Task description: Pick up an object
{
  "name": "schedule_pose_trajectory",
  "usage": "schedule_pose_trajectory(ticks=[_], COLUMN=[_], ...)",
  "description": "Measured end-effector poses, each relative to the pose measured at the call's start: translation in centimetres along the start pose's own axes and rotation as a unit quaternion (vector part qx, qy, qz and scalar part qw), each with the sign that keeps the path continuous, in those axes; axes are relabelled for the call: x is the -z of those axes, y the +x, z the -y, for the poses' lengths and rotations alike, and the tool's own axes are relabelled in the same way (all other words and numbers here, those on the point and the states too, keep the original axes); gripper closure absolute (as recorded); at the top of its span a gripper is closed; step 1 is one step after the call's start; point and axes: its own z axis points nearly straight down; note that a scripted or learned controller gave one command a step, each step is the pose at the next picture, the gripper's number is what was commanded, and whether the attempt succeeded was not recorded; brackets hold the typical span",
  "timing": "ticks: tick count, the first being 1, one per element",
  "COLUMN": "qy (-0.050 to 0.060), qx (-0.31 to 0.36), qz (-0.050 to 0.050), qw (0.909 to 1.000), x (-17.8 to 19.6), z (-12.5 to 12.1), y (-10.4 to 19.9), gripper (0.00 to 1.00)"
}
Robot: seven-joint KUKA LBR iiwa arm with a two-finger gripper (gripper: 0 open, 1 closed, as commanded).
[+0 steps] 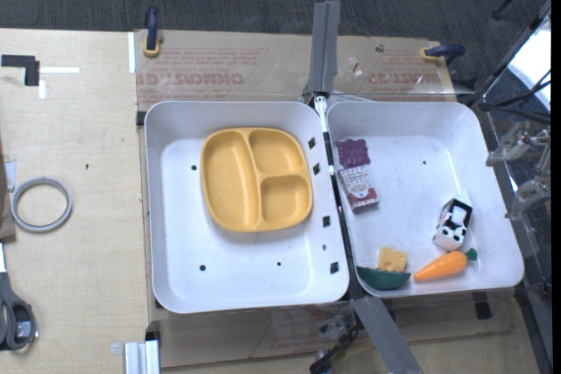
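Note:
The right bin (pixel 412 131) holds several small objects. A purple and red snack packet (pixel 356 174) lies near its left wall. A black and white cow toy (pixel 452 224) sits toward the right side. An orange carrot toy (pixel 443 265) lies at the front right. A yellow cheese wedge (pixel 393 259) rests by a dark green curved piece (pixel 383 278) at the front left corner. In the left bin (pixel 175 241) lies a yellow divided plate (pixel 256 179).
A grey tape roll (pixel 39 204) and scissors (pixel 16 321) lie on the wooden bench to the left. Blue and yellow clamps (pixel 152 32) hold cardboard behind the bins. A grey divider post (pixel 324 48) stands between the bins at the back.

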Motion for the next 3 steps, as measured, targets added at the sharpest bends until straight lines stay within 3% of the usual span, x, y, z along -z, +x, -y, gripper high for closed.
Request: schedule_pose_trajectory(ticks=[1, 2, 3], qy=[0.000, 0.001, -0.001], qx=[-0.205, -0.381, -0.453], qz=[-0.001, -0.001, 0.003], qw=[0.9787, 0.9246, 0.8917], x=[-7.3, -12.6, -19.1], z=[-1.6, -5.6, -10.9], y=[-2.7, -1.9, -7.4], gripper=[0.00, 0.00, 0.00])
